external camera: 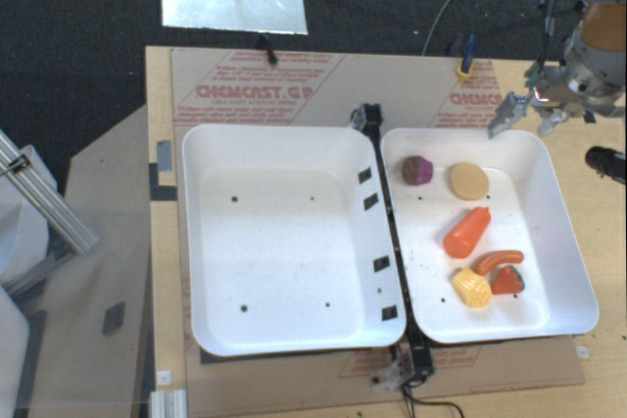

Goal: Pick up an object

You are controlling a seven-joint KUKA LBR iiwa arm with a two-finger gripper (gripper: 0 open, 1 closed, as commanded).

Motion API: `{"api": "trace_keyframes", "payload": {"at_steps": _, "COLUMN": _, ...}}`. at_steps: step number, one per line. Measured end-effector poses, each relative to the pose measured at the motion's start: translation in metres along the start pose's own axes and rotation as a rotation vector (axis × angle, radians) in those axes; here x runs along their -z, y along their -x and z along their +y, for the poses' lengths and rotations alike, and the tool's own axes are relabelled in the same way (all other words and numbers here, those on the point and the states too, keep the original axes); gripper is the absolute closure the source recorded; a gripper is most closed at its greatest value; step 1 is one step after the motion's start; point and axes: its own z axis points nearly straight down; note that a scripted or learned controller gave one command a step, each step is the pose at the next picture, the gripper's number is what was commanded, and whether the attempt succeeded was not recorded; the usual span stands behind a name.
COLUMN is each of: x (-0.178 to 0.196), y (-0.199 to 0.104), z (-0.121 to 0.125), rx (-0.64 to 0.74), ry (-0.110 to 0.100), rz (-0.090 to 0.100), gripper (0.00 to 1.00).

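The right bin holds several toy foods: a purple plum-like piece, a tan round biscuit, an orange carrot-shaped piece, a red sausage, a yellow corn piece and a small red piece with green. My gripper hangs at the upper right, above the bin's far right corner, well away from the foods. Its two fingers are spread apart with nothing between them.
The left bin lies beside the right one, with a black clip strip along their shared edge. A cable arcs behind the arm at top right. A yellow-and-blue clamp stands at the board's back edge.
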Motion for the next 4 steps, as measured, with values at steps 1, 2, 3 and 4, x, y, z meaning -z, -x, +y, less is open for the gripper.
{"api": "trace_keyframes", "payload": {"at_steps": 1, "x": -0.150, "y": 0.002, "z": -0.053, "rx": 0.000, "ry": 0.001, "rz": -0.001, "gripper": 0.00}}
{"api": "trace_keyframes", "payload": {"at_steps": 2, "x": -0.162, "y": -0.030, "z": -0.083, "rx": 0.001, "ry": -0.004, "rz": 0.002, "gripper": 0.00}}
{"api": "trace_keyframes", "payload": {"at_steps": 3, "x": -0.150, "y": -0.028, "z": -0.080, "rx": 0.000, "ry": 0.002, "rz": 0.000, "gripper": 1.00}}
{"api": "trace_keyframes", "payload": {"at_steps": 4, "x": -0.054, "y": -0.102, "z": -0.053, "rx": 0.009, "ry": 0.010, "rz": 0.002, "gripper": 1.00}}
